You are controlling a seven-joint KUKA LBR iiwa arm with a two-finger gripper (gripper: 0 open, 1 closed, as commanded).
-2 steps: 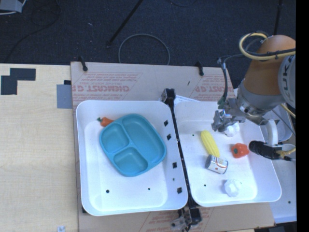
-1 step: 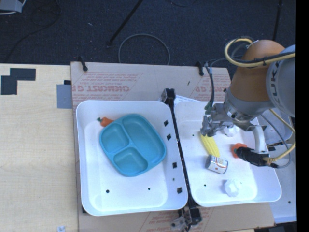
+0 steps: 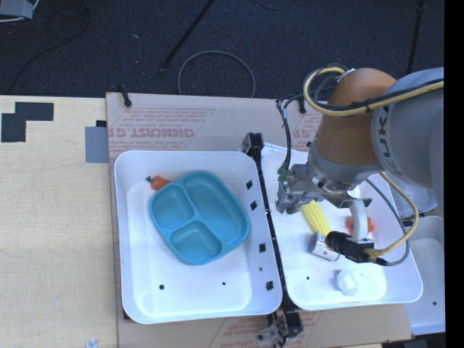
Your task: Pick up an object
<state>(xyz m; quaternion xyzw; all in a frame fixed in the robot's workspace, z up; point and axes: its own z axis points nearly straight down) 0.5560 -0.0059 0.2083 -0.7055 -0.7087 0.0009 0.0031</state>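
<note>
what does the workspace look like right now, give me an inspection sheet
surface: two white bins side by side on a board, left bin and right bin, with a black divider between them
job's things: blue divided plate and small orange item in the left bin; yellow corn cob, small white object and an orange-red item in the right bin
clutter: nothing seen
grippers: gripper low over the right bin beside the corn cob, finger state unclear
cables: yellow cable looped over the arm; black cables on the dark floor
surroundings: light wooden bench to the left, dark carpet behind
</note>
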